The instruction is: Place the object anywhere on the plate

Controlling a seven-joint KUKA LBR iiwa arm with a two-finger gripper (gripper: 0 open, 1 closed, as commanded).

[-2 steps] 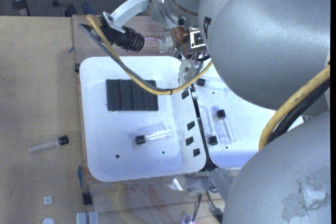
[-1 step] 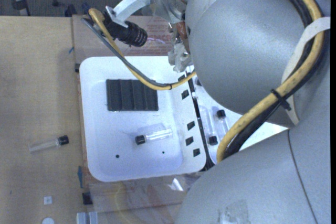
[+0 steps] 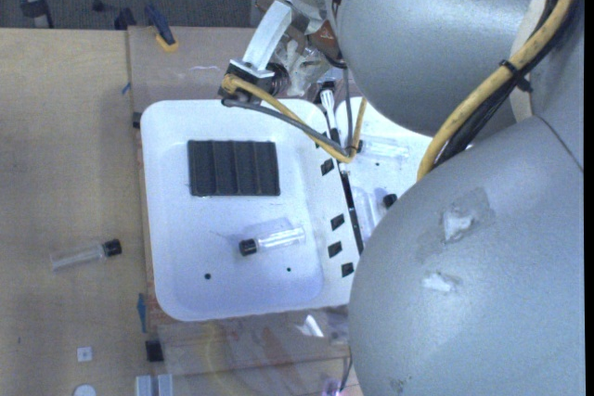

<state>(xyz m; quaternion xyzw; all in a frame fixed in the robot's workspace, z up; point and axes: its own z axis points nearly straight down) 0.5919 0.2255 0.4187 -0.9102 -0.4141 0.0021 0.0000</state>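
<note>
Front bench: small loose bits (image 3: pixel 153 351) off the bin's near-left corner, bare wood beyond them to the left.
Bench tube (image 3: pixel 83 252): clear with a black cap, flat on the wood, well apart from the bin wall.
Left bin (image 3: pixel 150 199): rounded near rim; open white floor along the front and down the left side.
Tube (image 3: pixel 272 241): clear, black-capped, flat on the left bin's floor just in front of the plate, not touching it; free floor all round.
Plate (image 3: pixel 234 168): black, ribbed, flat at mid-bin; top face fully in view, with margins to the left and far walls.
Tabs (image 3: pixel 336 223): black, in a row along the seam between the bins.
Arm (image 3: pixel 464 246): bulks over the right side and blocks most of it.
Right bin (image 3: pixel 371 172): a narrow strip in view, with a clear item (image 3: pixel 380 146) lying in it.
Gripper (image 3: pixel 302 60): over the left bin's far rim, beyond the plate, well apart from the tube; whether clenched or released cannot be told.
Far bench: blue clamp (image 3: pixel 162 32) at the edge.
</note>
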